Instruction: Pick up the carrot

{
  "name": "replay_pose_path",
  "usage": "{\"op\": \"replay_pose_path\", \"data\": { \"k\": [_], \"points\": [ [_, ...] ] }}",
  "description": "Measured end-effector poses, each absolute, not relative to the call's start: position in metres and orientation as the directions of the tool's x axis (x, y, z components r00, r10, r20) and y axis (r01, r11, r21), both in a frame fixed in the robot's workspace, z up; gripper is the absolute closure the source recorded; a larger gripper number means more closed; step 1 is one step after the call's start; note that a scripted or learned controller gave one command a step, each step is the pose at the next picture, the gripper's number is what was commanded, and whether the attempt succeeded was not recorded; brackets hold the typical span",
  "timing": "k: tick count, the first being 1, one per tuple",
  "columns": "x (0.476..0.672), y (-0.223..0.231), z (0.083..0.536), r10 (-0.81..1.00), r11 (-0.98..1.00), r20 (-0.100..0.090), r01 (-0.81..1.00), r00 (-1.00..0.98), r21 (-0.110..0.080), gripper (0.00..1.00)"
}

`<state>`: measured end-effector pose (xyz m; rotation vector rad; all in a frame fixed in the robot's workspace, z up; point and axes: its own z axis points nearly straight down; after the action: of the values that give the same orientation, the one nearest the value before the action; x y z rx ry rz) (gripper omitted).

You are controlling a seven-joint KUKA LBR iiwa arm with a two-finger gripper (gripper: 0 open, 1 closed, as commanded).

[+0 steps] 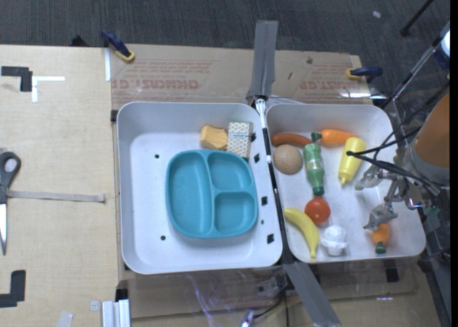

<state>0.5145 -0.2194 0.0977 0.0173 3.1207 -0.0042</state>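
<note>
We take the carrot (pixel 381 235) to be the small orange piece with a green end lying near the front right corner of the right bin (pixel 358 258), well apart from the white lump (pixel 333 240) and the tomato (pixel 317 210). At this size, though, the longer orange piece (pixel 336 136) at the back wall could be one too. It looks like a light, stiff plastic toy with a smooth, tapered skin that would likely slip out of a pinch near the tip. We would take it across its thick middle, square to its length. The gripper (pixel 382 215) hangs right over the carrot's upper end, touching it or just above. We cannot tell whether the jaws are spread or pressed together, nor whether the carrot sits between them.
</note>
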Motion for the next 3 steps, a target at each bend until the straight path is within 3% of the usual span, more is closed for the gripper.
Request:
{"op": "replay_pose_path", "data": {
  "k": [1,2,3],
  "points": [
    [0.516,-0.219,0.108,0.006,1.000,-0.022,0.006,-1.000,-0.005,1.00],
    [0.516,-0.219,0.107,0.006,1.000,-0.022,0.006,-1.000,-0.005,0.00],
    [0.544,-0.172,0.093,0.128,0.992,-0.004,0.128,-0.992,0.000,0.00]
  ]
}}
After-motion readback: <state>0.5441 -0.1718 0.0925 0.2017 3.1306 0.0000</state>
